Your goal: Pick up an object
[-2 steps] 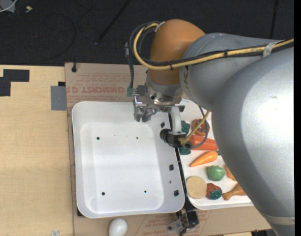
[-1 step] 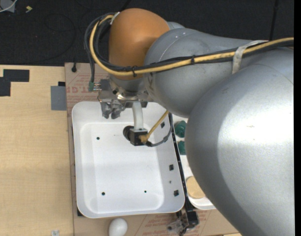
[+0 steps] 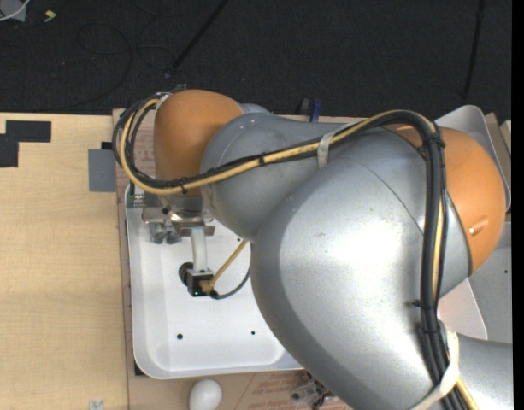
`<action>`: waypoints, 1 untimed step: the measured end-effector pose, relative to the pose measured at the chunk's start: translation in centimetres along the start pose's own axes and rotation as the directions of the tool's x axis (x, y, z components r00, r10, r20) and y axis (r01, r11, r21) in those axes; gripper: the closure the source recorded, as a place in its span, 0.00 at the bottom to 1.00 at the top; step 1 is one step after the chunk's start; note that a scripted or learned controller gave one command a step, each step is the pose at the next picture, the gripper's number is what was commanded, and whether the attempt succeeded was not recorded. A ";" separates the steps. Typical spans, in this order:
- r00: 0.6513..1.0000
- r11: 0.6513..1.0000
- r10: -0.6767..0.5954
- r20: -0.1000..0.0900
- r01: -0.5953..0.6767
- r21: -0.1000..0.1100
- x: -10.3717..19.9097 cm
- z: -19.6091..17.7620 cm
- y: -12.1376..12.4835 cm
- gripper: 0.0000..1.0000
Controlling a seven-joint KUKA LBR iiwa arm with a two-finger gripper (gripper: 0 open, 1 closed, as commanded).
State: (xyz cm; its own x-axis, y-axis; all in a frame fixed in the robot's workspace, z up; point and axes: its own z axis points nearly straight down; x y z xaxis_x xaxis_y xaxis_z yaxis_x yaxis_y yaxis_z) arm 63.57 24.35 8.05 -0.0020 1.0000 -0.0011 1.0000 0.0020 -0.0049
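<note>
Lying outside bin, white ball apart from tool.

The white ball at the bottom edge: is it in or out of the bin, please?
Out. The white ball lies past the white bin's near rim, not within its walls.

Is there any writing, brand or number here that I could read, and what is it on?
Nothing reads clearly.
Reddish print on the brown cardboard sheet below the shallow white bin: too blurred to read.
Reddish marks on the cardboard strip beside the arm's orange band: too blurred to read.
</note>
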 end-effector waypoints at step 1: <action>1.000 1.000 0.003 0.001 -0.003 0.006 0.0 -1.3 -7.4 1.00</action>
State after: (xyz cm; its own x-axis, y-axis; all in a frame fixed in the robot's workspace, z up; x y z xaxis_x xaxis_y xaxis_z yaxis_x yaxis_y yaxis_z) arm 56.15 24.30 9.42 0.0006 1.0000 -0.0019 0.9999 -0.0006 -0.0109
